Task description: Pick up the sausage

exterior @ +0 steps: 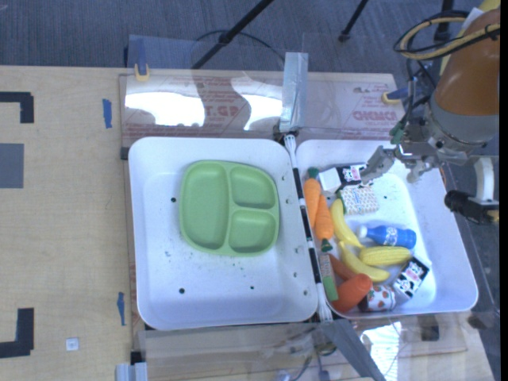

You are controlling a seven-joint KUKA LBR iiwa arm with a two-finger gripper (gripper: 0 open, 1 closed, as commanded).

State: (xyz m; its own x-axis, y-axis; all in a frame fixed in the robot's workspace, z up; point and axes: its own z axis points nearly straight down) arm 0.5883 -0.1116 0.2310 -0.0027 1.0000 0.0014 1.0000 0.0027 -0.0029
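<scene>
Sausage [339,269] aslant, partly under banana [344,225]

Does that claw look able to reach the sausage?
Probably, but awkwardly: the claw hovers over the bin's far end, while the reddish sausage lies partly under the banana and corn.

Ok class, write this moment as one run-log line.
gripper over far end of right bin | sausage lying there, ungrasped | green plate in left bin

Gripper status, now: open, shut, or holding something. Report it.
Two-finger gripper: cannot be told whether open or closed. It sits above the far end of the right shallow white bin, with nothing visibly between its fingers.
</scene>
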